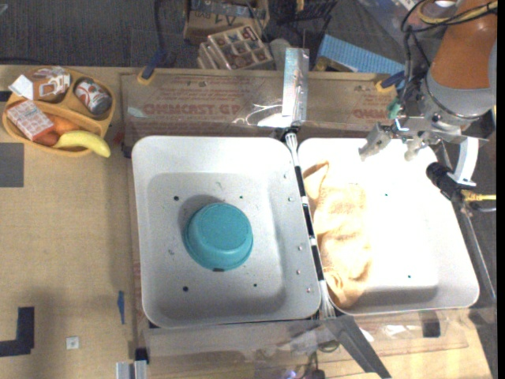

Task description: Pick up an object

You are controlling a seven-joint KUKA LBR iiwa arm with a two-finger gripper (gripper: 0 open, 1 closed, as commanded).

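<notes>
Above the right bin's (454,287) far edge, the claw (392,142), fingers spread apart, holding nothing.

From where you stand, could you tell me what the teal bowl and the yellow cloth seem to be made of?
The teal bowl looks like moulded plastic: uniform colour, smooth surface with a soft sheen. The yellow cloth appears to be thin woven fabric: it lies crumpled in soft folds against the right bin's wall.

The two bins (158,164) look like smooth white plastic with a soft gloss. The teal bowl (219,235) is matt plastic. The yellow cloth (341,227) is soft and wrinkled — the surface (63,243) looks like pale, matt wood.
</notes>
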